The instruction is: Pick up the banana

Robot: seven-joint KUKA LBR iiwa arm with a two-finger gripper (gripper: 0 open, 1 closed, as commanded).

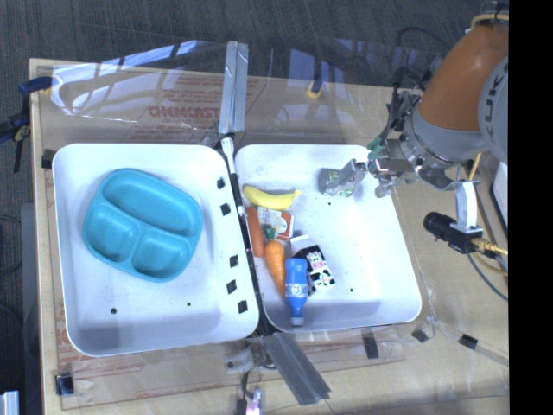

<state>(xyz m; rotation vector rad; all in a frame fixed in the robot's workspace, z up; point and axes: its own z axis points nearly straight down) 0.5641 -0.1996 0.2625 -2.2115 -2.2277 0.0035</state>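
Where bins meet, banana (270, 197).

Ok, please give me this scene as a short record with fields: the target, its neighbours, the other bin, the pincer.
target: banana, lying in right bin, near the divider
neighbours: carrot, blue bottle, below the banana
left bin: holds blue divided tray
pincer: over right bin's upper part, right of banana, apart from it

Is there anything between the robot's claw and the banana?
No. In the camera view, just bare white bin floor lies between the gripper and the banana.
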